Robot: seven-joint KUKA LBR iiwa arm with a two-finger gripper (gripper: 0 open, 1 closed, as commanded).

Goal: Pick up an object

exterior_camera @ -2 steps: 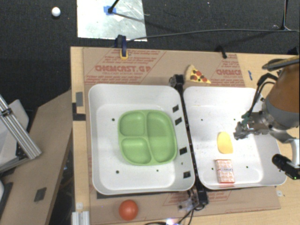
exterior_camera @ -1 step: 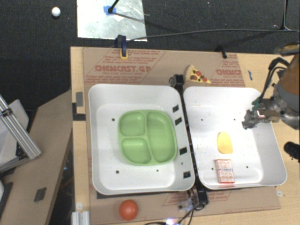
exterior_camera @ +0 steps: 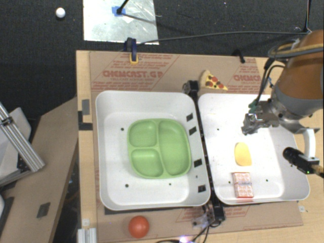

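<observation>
Right bin (exterior_camera: 223, 110): smooth white plastic. A rounded yellow piece (exterior_camera: 243, 154) lies mid-floor, a pink-checked block (exterior_camera: 242, 185) near the front edge. Gripper (exterior_camera: 250, 125) hangs over the bin's far half; can't tell how its jaws stand. Left bin (exterior_camera: 111, 135): glossy green divided tray (exterior_camera: 158, 148), centred.

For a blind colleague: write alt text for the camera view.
A robot arm's claw hovers over the right white bin, which holds a yellow piece and a pink-and-white packet. The left bin holds a green divided plate; a red ball lies outside.
</observation>
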